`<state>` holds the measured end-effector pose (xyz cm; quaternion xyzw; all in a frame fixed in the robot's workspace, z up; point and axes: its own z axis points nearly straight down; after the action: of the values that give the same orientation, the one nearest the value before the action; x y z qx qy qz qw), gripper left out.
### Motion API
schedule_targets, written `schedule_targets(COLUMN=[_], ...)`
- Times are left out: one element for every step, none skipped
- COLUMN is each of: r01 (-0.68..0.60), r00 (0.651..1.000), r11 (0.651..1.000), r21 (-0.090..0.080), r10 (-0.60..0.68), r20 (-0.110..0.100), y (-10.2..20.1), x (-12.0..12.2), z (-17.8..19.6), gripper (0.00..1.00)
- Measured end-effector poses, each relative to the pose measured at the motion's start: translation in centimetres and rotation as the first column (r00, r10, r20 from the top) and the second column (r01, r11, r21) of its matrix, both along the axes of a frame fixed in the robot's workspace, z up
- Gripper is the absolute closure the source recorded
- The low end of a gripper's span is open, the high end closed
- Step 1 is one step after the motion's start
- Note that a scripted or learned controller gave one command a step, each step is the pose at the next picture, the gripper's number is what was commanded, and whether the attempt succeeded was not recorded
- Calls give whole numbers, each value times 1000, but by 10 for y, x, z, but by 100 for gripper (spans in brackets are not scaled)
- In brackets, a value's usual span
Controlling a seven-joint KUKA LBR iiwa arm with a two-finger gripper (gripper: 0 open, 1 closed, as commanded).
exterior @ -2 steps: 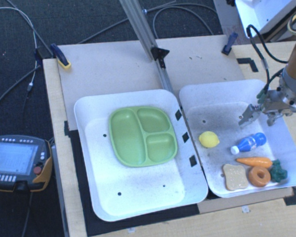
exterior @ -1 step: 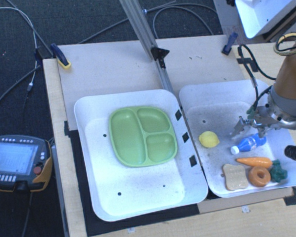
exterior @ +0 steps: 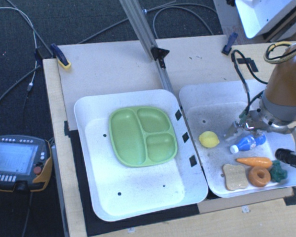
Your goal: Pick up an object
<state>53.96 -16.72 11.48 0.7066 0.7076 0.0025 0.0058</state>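
In the right bin [exterior: 209,101] lie a yellow lemon [exterior: 209,139], a small blue and white bottle [exterior: 248,142], an orange carrot [exterior: 253,160], a brown doughnut [exterior: 259,176], a pale slice of bread [exterior: 234,177] and a dark green item [exterior: 278,171]. My gripper [exterior: 242,127] hangs low over the bin's right half, just above the blue bottle and to the right of the lemon. The bottle lies directly below the gripper's tip; whether they touch is unclear.
A green divided plate [exterior: 142,136] rests in the left bin [exterior: 106,198]. A metal pole [exterior: 140,21] slants down to the gap between the bins. A teach pendant [exterior: 16,163] lies on the floor at left. Cables loop near the arm [exterior: 284,93].
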Motion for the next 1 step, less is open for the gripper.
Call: schedule_targets(r01=[0], r00=[1000], r11=[1000], r21=[0], r10=[0], r20=[3], y=[0], x=[1], z=[12], gripper=[100])
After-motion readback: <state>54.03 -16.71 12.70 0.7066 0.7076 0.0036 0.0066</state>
